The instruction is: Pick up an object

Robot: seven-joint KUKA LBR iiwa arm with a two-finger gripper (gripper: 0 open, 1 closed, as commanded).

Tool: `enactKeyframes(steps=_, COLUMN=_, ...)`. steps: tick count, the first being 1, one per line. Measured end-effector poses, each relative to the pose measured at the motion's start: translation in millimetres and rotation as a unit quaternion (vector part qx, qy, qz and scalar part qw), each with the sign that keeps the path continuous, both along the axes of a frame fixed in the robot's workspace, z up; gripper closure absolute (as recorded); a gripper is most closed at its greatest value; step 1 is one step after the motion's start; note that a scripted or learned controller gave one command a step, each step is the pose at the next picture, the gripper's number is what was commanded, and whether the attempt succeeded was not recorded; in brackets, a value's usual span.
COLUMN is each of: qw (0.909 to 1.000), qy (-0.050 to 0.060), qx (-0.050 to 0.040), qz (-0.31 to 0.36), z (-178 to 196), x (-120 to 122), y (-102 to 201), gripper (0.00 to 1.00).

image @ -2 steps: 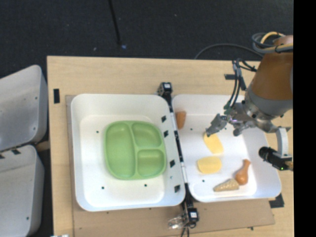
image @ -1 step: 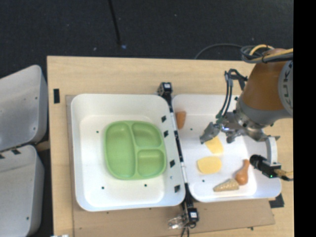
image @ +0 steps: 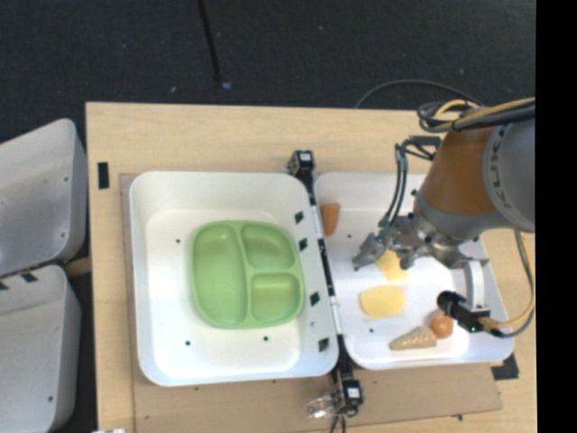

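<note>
I read no legible writing. My gripper [image: 389, 253] hangs over the right bin [image: 361, 350], fingers spread apart, holding nothing, directly above a yellow piece [image: 391, 268]. A second yellow piece [image: 383, 301] lies just below.

One fixed cam above bench [image: 108, 124], slanted down on both bins [image: 144, 242].

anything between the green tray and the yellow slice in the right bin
In the camera view, between the green tray and the yellow slice run the two bins' adjoining walls with black clips; otherwise bare white floor.
</note>
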State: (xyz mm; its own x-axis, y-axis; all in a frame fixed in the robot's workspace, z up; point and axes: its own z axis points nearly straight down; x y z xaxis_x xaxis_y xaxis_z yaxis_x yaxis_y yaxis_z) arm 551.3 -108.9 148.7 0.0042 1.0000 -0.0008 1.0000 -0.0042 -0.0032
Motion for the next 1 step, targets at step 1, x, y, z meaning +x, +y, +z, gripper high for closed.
enactKeyframes(steps=1, qw=1.0000, qy=0.000, qx=0.0000, qz=0.001, z=-50.5, x=-0.3, y=-1.1, gripper=0.00)
